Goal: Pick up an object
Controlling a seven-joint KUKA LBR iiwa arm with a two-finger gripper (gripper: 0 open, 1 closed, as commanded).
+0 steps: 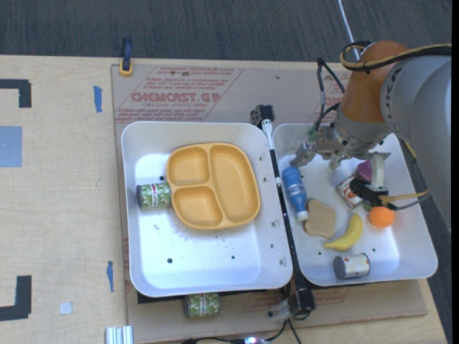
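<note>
My gripper (337,149) hangs over the back of the right bin (416,253), below the orange band of the arm. Under and around it lie a blue bottle (294,186), a red-and-white packet (349,190), a magenta object (366,169) and an orange (382,217). Nearer the front are a slice of bread (320,219), a banana (344,233) and a small white can (351,265). The gripper body hides part of the bin's back. I see nothing held.
The left bin (143,264) holds a yellow divided plate (213,185) with a green can (153,194) lying at its left side. Another green can (201,304) lies on the bench in front of that bin. A black clamp (263,113) sits between the bins at the back.
</note>
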